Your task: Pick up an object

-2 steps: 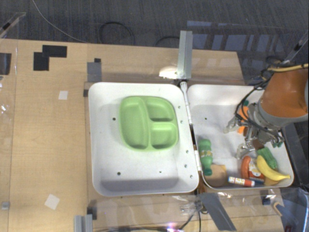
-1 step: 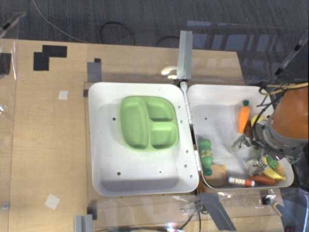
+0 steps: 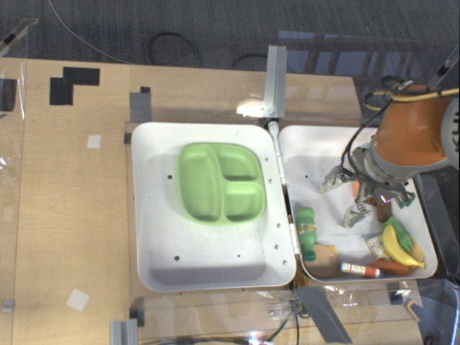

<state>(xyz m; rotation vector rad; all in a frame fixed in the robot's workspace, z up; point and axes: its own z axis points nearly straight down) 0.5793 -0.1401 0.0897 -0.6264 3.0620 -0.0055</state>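
Red-tipped marker (image 3: 360, 269) lies beside curved yellow banana (image 3: 394, 246), touching it.

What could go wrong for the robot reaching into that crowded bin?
The tool hangs over the right bin, where the banana, marker and green bottle lie bunched in the near corner. It might nudge neighbours aside, close on two things together, or scrape the bin's wall.

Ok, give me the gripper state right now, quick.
Gripper: low over the right bin, above the toys; whether it grips anything cannot be told.
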